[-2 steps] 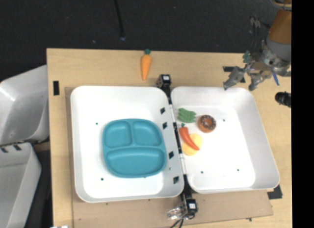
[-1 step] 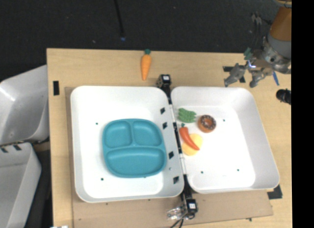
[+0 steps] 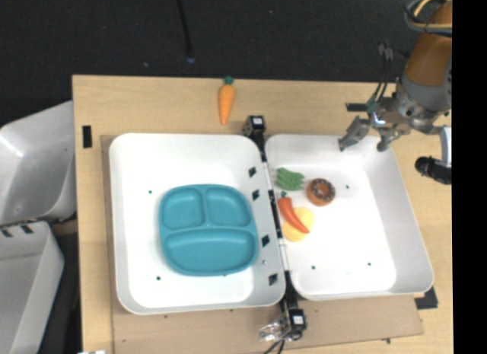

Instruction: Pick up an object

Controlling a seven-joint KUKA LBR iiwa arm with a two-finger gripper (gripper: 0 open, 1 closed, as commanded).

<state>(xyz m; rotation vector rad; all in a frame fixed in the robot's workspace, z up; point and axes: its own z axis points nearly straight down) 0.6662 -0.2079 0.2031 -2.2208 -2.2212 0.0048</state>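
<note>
My gripper hangs wide, empty, beyond the donut; crowding greens risk a fumbled grab.

A pale wooden worktop carries two shallow white bins side by side, the left bin and the right bin touching. A toy carrot lies on the bare wood behind them.

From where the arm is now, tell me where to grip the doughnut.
Take the doughnut across its outer rim, coming straight down. It lies flat in the right bin, apart from the green piece, so both sides look free. The pincer is open above the bin's far edge.
</note>
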